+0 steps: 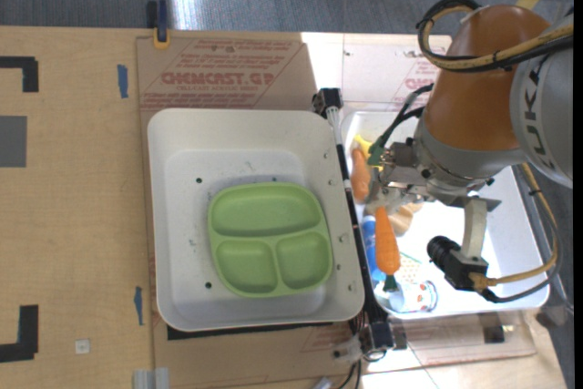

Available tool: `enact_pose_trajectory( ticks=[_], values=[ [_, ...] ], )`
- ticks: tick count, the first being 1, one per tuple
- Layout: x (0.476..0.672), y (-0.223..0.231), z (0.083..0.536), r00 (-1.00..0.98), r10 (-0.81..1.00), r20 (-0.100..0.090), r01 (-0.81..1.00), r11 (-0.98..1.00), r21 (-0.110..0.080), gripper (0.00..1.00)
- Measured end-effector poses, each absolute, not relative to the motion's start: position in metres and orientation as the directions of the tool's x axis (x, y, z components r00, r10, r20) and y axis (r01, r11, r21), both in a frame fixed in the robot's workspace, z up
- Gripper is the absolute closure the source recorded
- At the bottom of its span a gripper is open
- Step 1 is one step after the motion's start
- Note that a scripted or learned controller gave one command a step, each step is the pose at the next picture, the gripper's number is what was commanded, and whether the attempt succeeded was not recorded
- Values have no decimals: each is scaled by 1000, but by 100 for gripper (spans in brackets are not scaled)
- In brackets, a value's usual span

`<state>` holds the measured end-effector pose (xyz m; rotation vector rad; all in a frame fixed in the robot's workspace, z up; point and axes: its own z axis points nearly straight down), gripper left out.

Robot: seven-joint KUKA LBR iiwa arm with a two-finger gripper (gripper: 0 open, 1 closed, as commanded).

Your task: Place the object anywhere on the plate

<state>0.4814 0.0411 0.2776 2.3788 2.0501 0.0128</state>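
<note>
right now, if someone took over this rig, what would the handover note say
Gripper: the arm is over the right bin, low among the toys; whether the jaws are open or shut cannot be seen, and no object is visibly held.
Things: the green plate with three compartments sits in the left bin, nothing on it. A toy carrot and other small items lie along the right bin's left side.
Done: nothing placed yet.
Left: get hold of an object, carry it to the left bin, set it on the plate.
</note>
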Motion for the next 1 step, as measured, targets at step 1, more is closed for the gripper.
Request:
enact_pose_trajectory(
  ticks=[1],
  values=[
    [477, 121, 211, 376, 927, -4, 926, -376, -13, 100]
  ],
)
